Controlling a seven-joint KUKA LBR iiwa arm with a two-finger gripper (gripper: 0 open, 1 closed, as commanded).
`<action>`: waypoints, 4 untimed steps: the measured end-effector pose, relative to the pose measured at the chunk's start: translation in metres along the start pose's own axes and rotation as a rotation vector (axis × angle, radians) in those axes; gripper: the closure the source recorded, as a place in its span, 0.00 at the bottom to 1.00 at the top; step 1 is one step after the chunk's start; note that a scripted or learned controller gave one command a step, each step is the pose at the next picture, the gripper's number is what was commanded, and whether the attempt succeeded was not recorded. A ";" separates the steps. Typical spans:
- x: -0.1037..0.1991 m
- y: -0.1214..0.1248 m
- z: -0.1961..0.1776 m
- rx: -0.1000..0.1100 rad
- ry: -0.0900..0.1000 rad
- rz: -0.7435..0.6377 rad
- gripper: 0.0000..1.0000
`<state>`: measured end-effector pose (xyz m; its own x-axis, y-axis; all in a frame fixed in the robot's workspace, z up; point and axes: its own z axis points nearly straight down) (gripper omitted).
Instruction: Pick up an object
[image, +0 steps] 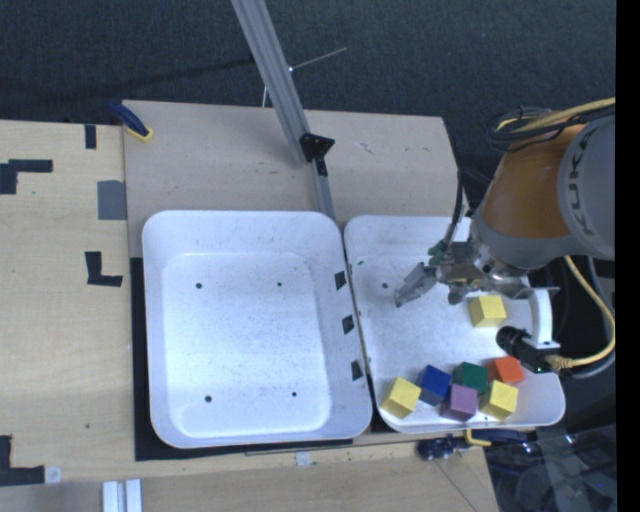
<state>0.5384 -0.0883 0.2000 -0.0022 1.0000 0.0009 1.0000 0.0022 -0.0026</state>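
Arm (540, 200) low, fingers (408, 290) empty

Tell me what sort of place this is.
Probably a robotics lab bench set up for grasping trials. A grey and orange arm reaches over two shallow white bins, the right-hand one holding small colored blocks, and a metal pole slants across the wooden benchtop.

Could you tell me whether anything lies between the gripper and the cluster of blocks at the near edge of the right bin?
Nothing visible does. The gripper hangs over bare floor of the right bin, and the stretch down to the yellow block and blue block is bare white floor.
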 end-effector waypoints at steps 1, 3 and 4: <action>0.000 0.000 0.000 0.000 0.000 0.000 0.00; 0.000 -0.002 0.108 0.006 0.000 0.001 0.00; 0.000 -0.003 0.109 0.001 0.000 0.002 0.00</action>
<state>0.5356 -0.0879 0.0913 -0.0003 1.0000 0.0005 1.0000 0.0003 -0.0036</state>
